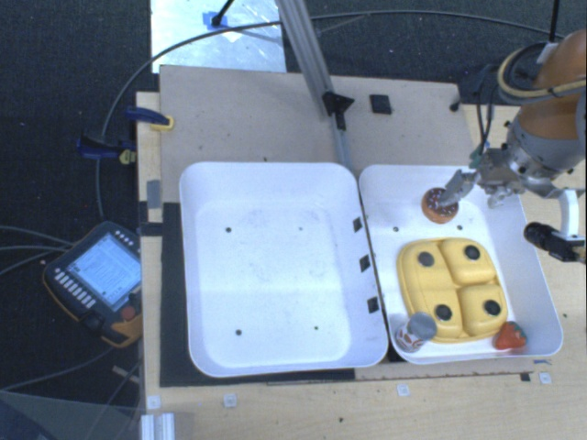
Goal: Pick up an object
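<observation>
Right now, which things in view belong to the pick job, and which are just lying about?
Job:
gripper, at the doughnut
brown doughnut
yellow four-part tray
small grey-topped cup
red item
right bin, holding all four

Lying about:
left bin
teach pendant
blue clamps

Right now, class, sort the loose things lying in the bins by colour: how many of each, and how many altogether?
Yellow: 1, the four-part yellow tray
Brown: 1, the round brown piece
Grey: 1, the small grey object
Red: 1, the small red object
Total: 4, all in the right bin
</observation>
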`<state>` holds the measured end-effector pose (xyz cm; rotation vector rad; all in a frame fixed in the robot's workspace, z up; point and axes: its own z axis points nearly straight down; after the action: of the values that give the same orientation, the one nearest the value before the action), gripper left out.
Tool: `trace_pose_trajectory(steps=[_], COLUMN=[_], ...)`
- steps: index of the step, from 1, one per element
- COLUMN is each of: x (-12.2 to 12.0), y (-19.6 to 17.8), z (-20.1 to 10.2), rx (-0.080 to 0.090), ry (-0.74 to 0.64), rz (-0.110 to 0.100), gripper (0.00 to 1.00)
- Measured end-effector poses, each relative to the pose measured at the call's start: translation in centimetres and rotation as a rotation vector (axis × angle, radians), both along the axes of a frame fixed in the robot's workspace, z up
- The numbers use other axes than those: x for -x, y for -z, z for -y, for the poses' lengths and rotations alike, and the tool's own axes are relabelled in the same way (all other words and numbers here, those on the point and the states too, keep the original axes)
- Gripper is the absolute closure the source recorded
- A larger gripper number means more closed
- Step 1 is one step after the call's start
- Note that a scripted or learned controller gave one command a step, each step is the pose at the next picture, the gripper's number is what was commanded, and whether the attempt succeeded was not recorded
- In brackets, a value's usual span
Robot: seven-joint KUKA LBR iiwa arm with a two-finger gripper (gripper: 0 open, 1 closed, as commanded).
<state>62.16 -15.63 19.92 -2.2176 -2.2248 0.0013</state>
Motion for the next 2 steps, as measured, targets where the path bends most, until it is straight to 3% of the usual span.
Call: trace_pose_trajectory(steps=[1, 2], x=[0.1, 0.0], y=[6.2, 10.0], z=[0.1, 0.2], rx=[0.0, 0.001], ry=[0.001, 0.003], rz=[-0.001, 0.004], gripper=[0.0, 0.0])
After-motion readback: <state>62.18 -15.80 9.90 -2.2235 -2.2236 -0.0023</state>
